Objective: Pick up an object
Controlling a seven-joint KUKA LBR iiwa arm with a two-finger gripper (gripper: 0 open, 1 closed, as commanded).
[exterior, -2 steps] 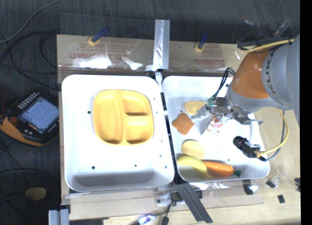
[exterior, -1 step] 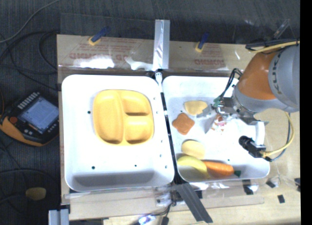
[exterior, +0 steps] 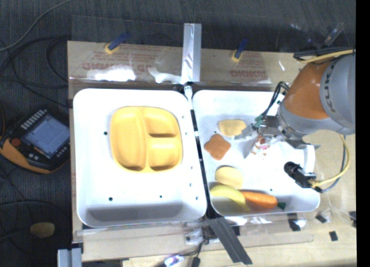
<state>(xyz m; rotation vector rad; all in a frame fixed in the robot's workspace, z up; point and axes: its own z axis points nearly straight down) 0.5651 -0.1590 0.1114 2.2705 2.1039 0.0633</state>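
The right bin holds several toy foods. A pale yellow piece lies near the bin's middle, with an orange-brown square piece just below and left of it. A round pale yellow piece sits lower down. Along the front wall lie a yellow-green fruit and an orange carrot. My gripper hangs low over the bin's bare floor, just right of the pale yellow piece and apart from it. I see nothing held in it.
The left bin holds a yellow divided plate. The grey arm with its orange band crosses the right bin's right side. A black cable fitting hangs near the right wall. A handheld pendant lies off the bench at left.
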